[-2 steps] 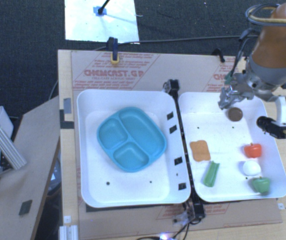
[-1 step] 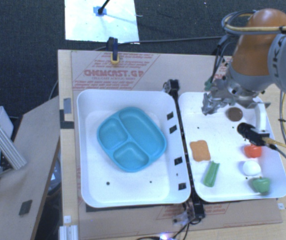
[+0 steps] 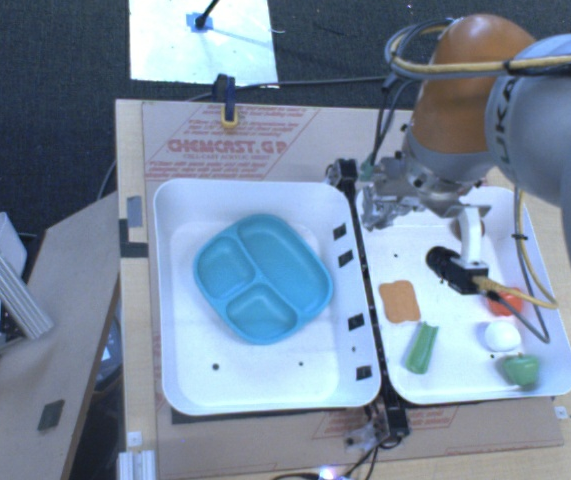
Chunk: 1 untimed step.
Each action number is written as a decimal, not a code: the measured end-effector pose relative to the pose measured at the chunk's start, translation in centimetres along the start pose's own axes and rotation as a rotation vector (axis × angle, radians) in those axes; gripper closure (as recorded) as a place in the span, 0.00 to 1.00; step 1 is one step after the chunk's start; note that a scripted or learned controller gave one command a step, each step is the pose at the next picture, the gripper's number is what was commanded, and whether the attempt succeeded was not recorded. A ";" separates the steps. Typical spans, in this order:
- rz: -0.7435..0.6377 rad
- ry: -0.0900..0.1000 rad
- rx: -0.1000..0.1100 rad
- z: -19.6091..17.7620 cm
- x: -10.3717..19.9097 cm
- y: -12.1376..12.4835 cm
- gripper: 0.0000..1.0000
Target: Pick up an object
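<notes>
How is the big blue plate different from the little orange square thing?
The blue plate is much larger than the orange square. The plate has three compartments; the square looks flat and plain. The plate lies in the left bin, the square in the right bin. Both lie flat.

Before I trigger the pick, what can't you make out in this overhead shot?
- Gripper: finger state unreadable, masked by the wrist above.
- Orange object by the white ball: partly covered by the yellow cable; identity unclear.
- Right bin: far corner hidden under the arm.

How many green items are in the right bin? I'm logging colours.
2: a green stick near the bin's front, a green lump at its front right corner. The arm may hide more.
</notes>
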State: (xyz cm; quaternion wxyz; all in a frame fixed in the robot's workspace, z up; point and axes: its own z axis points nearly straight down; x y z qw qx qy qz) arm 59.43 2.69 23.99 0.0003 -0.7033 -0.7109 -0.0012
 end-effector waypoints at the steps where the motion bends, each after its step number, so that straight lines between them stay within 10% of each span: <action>1: 0.000 0.000 -0.001 -0.4 4.9 -0.7 1.00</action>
